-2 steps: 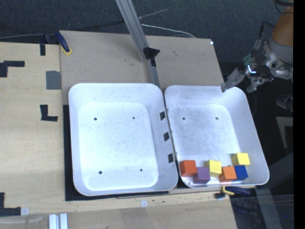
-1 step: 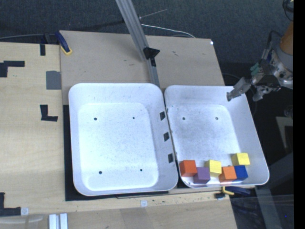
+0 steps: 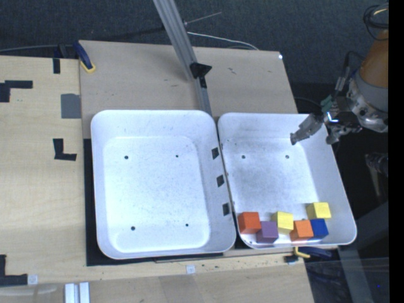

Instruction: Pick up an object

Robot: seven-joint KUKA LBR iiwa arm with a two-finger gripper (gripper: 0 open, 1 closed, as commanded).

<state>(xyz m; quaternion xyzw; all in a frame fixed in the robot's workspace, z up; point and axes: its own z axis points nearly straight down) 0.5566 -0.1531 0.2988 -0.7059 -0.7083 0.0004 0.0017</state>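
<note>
1. Leftmost, left bin (image 3: 101, 169): bare white floor, no target.
2. Right bin (image 3: 331, 169): blocks (image 3: 284, 225) clustered along its near wall; yellow block (image 3: 320, 209) stands freest, likely easiest.
3. Tool (image 3: 303, 133): over far-right rim, carrying nothing; finger state cannot tell. Descend vertically, clear of the wall.

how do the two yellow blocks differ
The far yellow block sits close to the right bin's right wall, apart from most of the cluster; the near yellow block sits mid-cluster, between the purple block and an orange block. The far one looks a bit larger and more squarely seen. Both are yellow cubes lying at the bin's near end.
</note>
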